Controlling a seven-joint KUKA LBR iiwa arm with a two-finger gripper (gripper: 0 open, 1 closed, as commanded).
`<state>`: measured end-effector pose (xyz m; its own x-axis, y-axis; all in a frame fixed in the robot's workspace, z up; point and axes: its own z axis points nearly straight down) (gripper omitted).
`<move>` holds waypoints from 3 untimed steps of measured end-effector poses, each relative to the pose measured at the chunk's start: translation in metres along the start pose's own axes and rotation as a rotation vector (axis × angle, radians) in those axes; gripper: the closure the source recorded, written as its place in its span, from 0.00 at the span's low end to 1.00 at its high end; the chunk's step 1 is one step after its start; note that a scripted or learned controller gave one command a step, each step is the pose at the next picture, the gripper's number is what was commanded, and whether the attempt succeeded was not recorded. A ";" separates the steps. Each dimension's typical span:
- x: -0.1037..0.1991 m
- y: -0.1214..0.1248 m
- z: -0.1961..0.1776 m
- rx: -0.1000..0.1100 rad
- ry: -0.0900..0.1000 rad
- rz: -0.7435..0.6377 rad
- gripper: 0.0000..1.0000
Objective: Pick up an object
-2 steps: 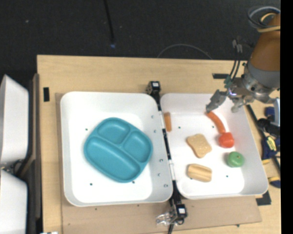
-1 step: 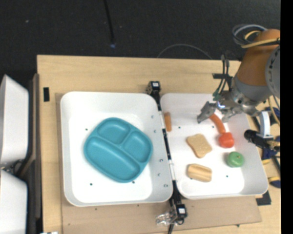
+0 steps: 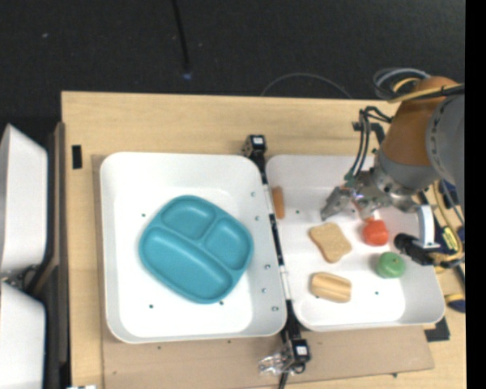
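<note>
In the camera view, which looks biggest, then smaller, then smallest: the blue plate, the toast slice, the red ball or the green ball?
1. Blue divided plate, by far the biggest.
2. Toast slice.
3. Red ball and green ball look about the same, so I won't rank them.

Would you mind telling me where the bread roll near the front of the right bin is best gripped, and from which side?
Grip the bread roll across its short width at mid-length, coming straight down from above. It lies flat with its long axis running left to right, and bare bin floor shows on both long sides, so fingers should fit there. The toast slice lies apart behind it.
</note>
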<state>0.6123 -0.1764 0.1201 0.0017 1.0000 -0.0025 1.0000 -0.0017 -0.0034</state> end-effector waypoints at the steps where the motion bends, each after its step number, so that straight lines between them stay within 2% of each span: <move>1: -0.002 0.000 0.019 -0.003 -0.001 0.002 0.00; 2: -0.003 0.002 0.007 -0.009 -0.001 0.003 1.00; 3: 0.002 -0.003 -0.053 -0.011 0.001 -0.002 1.00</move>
<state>0.6092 -0.1741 0.1735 -0.0003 1.0000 -0.0010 1.0000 0.0003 0.0075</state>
